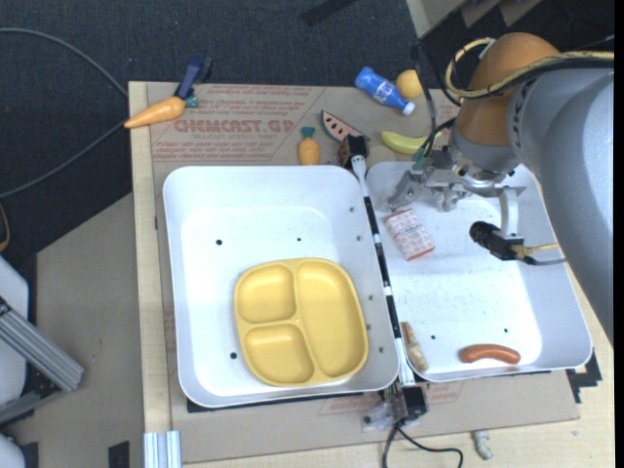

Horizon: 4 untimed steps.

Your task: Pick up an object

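In the right bin (487, 300) a small pink-and-white packet (409, 234) lies near the back left. A reddish sausage (490, 355) rests by the bin's front edge, and a brown piece (412, 345) sits at the front left rim. My gripper (432, 185) hangs low over the bin's back left corner, just behind the packet and a little to its right. The grey arm with its orange band (497, 76) comes in from the right. Whether the gripper touches the packet is unclear from this angle.
The left bin (195, 261) holds a yellow divided plate (298, 318). Behind the bins lie a carrot (156, 113), a blue bottle (382, 90), a banana (405, 142), a watermelon slice (334, 125) and a small orange toy (309, 150). A black cable plug (492, 240) hangs off the wrist.
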Tool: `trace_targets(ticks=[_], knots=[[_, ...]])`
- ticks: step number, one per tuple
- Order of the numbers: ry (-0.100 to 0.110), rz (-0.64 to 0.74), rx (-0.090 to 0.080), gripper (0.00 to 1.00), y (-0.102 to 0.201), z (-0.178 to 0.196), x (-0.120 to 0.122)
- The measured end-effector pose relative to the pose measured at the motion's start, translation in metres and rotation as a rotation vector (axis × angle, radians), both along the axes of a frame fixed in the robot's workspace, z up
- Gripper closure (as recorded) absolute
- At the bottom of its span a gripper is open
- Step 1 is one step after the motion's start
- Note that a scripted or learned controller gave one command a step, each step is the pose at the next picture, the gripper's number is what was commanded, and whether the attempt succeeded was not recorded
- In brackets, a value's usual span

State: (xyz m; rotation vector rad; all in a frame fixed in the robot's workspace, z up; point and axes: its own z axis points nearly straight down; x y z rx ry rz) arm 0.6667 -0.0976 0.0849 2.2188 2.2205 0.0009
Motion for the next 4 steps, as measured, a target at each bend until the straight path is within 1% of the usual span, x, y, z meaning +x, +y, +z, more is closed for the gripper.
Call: trace_targets(ticks=[2, 3, 4], knots=[[0.002, 0.000, 0.000, 0.00, 0.006, 0.000, 0.000], [0.004, -0.001, 0.001, 0.00, 0.006, 0.000, -0.012], [0.001, 0.000, 0.001, 0.00, 0.004, 0.000, -0.008]])
